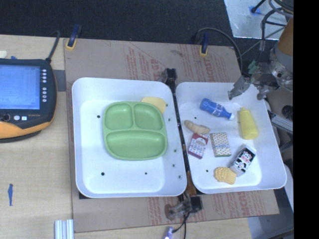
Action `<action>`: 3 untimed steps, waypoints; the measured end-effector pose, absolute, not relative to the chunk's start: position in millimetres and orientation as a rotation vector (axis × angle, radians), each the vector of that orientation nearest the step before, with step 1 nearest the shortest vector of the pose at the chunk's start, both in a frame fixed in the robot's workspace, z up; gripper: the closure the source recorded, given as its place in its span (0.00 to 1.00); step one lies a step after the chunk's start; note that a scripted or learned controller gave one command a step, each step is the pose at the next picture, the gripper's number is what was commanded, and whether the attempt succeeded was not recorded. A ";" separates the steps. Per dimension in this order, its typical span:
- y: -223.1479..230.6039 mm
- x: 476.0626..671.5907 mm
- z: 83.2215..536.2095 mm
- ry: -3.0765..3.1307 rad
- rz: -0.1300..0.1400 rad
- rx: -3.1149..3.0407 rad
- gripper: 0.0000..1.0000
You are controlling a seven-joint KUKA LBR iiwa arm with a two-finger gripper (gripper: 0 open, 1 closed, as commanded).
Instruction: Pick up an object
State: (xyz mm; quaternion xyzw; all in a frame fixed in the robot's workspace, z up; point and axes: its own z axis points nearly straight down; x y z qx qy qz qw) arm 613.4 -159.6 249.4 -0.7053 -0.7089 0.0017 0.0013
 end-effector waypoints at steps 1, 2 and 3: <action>-212.9 577.2 163.7 -2.224 0.010 -2.214 0.00; -211.4 568.7 91.0 -2.226 0.007 -2.211 0.00; -212.7 569.2 102.2 -2.230 0.010 -2.209 1.00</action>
